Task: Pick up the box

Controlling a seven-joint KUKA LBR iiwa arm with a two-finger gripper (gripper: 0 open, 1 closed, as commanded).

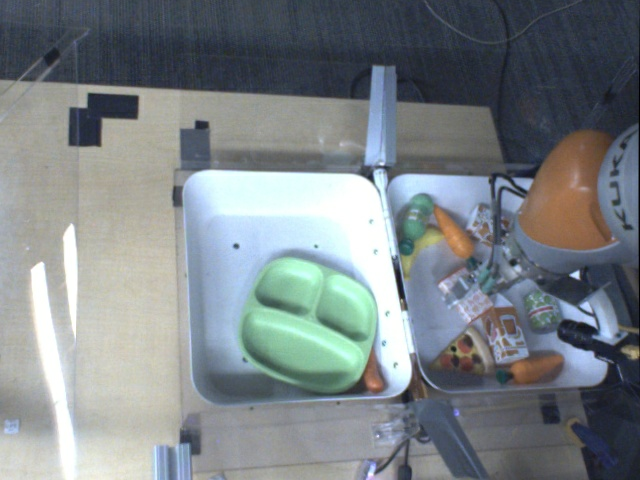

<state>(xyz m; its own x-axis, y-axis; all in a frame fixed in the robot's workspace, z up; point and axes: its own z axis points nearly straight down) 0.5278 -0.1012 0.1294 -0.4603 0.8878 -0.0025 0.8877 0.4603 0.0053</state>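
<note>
The box (503,334) lay flat at five o'clock in the right bin (600,376); the jaws, at its eleven o'clock, had an unreadable state.

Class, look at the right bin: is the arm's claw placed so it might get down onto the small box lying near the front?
Probably yes. The box lies flat in the right bin with its top uncovered, and the claw hangs just behind it. A carrot and food toys crowd its sides, so a clean grip looks uncertain.

I note a green tray (309,323) in the left bin (215,208); two carrots (455,233) (535,369) and a green bottle (415,217) in the right bin (430,373).
</note>
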